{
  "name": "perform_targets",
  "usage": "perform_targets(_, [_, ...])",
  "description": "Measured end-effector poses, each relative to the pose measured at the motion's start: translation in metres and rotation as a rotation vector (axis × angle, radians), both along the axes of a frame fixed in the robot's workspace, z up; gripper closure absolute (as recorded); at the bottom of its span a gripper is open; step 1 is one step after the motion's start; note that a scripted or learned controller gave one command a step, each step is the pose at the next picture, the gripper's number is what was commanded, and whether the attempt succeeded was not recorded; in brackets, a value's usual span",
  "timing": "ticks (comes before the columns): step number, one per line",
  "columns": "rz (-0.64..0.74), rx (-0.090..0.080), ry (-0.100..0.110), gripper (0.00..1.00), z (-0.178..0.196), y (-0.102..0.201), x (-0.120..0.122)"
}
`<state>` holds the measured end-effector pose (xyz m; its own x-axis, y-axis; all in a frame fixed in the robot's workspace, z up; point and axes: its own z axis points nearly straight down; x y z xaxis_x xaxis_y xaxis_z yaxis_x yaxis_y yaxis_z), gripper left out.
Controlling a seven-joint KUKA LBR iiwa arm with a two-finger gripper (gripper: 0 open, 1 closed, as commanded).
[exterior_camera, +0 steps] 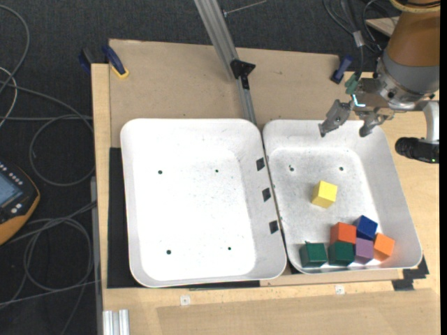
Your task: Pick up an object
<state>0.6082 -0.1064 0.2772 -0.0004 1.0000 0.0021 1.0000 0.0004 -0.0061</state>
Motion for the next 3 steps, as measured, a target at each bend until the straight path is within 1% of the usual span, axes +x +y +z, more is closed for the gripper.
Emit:
perform_targets(1, [0.0, -0.001, -0.005, 0.0, 0.003, 0.0, 0.001])
perform_targets(2, [-0.001, -0.001, 0.0, 0.0, -0.04, -0.002, -0.001])
perform_targets(3, [0.0, -0.001, 0.0, 0.0, -0.083, 0.001, 0.0])
